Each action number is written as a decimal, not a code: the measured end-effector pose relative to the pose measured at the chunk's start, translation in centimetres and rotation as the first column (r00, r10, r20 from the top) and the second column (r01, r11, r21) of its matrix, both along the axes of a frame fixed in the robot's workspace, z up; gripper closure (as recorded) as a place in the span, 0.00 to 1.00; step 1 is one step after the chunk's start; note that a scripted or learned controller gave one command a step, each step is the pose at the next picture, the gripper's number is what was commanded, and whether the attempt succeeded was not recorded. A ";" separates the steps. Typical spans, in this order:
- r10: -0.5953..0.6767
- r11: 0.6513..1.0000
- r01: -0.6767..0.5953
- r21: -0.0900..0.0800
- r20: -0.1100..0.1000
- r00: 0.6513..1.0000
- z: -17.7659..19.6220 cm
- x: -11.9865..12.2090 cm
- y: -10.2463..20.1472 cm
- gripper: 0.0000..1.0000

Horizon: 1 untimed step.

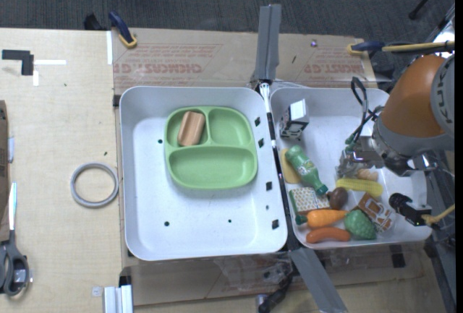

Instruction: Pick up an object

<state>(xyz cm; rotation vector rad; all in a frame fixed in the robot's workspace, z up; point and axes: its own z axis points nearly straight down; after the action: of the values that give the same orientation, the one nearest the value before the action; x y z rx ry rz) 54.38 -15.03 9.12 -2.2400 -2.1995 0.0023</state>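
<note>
**Gripper low over the right bin, yellow piece just at its 6 o'clock**

Camera view. The arm comes in from 3 o'clock, its orange band over the right bin's (329, 95) far-right side. The gripper (359, 157) sits low among the toys near that bin's middle right. Whether the jaws are spread or pressed together, I cannot tell; cables and the wrist body hide the tips, and nothing can be seen pinched between them.

No one object is named by the task, so the nearest is the likely target. That is the yellow corn-like piece (359, 186), lying just at 6 o'clock from the gripper, nearly touching it. Its long axis runs roughly 9-to-3 o'clock, tilted slightly down at the 3 o'clock end. A grasp across the short way looks most workable, judging by this lie.

Other candidates, farther off: a green bottle (307, 170) at the gripper's 9 o'clock, long axis running about 11 to 5; a dark round piece (338, 196) at 7 o'clock; an orange carrot (325, 217) and a red-orange piece (328, 234) beyond it, both lying about 9-to-3; a green leafy item (360, 224) at 6 o'clock past the yellow one.

Left bin (145, 232) holds a green divided plate (213, 167) with a tan roll (191, 128) in its 11 o'clock compartment, well apart from the gripper.

Crowding is the risk: the neighbours lie close.
</note>
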 end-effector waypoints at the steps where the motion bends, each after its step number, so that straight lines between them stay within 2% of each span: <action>1: 0.007 1.000 -0.007 0.006 -0.001 1.000 0.0 0.1 0.5 0.00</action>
<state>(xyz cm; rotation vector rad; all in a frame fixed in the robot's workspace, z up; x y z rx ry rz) 54.47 -14.53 9.10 -2.2288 -2.2035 -0.0032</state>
